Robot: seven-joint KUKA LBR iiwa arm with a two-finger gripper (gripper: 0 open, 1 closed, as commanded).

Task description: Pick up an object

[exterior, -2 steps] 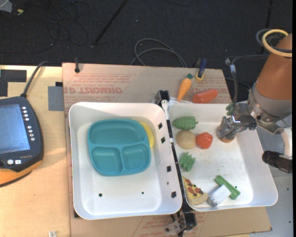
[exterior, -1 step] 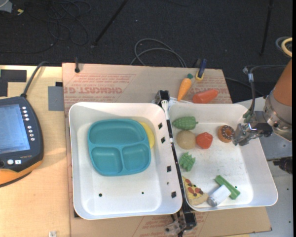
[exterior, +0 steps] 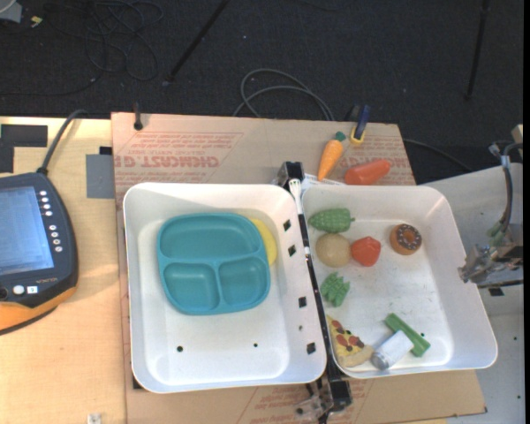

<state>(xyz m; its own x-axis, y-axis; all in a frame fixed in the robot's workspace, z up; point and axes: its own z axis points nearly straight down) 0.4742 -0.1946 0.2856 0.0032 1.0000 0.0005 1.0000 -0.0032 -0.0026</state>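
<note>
The right bin (exterior: 459,237) holds several toy foods: a green vegetable (exterior: 331,220), a beige ball (exterior: 334,251), a red tomato (exterior: 366,251), a brown donut (exterior: 405,238), a small green piece (exterior: 335,288), a pizza slice (exterior: 347,343) and a green-and-white bottle (exterior: 399,343). My gripper (exterior: 488,268) hangs at the right edge of the view, just outside that bin's right rim. It is dark, partly cut off, and nothing shows in it.
The left bin (exterior: 150,325) carries a teal divided plate (exterior: 215,263) lying over a yellow item (exterior: 267,241). A toy carrot (exterior: 330,157), a red pepper (exterior: 367,172) and a blue clip (exterior: 360,124) lie on the cardboard behind the bins. A tablet (exterior: 18,237) rests at far left.
</note>
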